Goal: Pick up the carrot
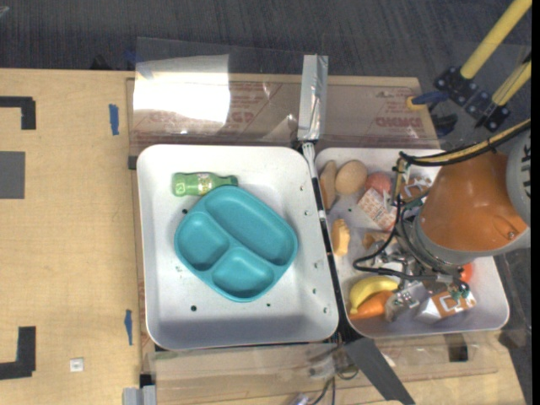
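You cannot tell the gripper's (403,298) state. At its 8 o'clock the carrot (369,310), stubby and orange, lies touching a banana (371,289) at 12 and close to the right bin's (498,310) front rim at 6.

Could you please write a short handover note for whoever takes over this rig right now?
Pincer: low over the front of the right bin, close beside the carrot; whether it is open or shut cannot be told from this view.
Carrot: lying in the right bin near its front left corner, just under the banana; nothing shows it as gripped.
Left bin: teal divided plate and green bottle, not part of the job.
Done: arm brought down next to the carrot.
Left: get a confirmed grip on the carrot and lift it.
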`<state>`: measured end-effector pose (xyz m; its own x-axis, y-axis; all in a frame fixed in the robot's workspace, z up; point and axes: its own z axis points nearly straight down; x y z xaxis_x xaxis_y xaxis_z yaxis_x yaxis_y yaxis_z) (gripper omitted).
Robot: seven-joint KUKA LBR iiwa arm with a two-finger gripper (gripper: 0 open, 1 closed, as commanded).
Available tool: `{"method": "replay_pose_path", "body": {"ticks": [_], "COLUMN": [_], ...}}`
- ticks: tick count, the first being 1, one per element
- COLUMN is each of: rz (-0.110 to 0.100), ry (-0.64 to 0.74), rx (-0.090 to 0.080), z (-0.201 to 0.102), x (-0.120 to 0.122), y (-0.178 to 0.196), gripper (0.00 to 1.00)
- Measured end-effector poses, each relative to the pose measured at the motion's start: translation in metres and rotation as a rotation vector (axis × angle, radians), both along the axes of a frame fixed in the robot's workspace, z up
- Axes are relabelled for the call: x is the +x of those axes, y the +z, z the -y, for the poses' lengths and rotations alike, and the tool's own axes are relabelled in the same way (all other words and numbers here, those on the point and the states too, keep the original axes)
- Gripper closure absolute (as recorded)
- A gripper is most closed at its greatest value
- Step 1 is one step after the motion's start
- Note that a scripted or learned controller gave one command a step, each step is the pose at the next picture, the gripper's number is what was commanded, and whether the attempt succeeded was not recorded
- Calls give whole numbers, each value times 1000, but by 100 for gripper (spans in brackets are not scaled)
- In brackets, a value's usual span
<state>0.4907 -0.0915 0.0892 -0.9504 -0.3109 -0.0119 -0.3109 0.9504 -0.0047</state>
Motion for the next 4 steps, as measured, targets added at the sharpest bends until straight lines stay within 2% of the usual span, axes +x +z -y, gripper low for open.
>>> {"method": "replay_pose_path", "body": {"ticks": [1, 2, 3, 4], "rz": [10, -1, -4, 2], "ry": [2, 313, 313, 332], "rx": [0, -2, -1, -4], "z": [-1, -19, -19, 21], "x": [3, 31, 30, 16], "y": [11, 98, 96, 0], "gripper": [100, 100, 0, 0]}}
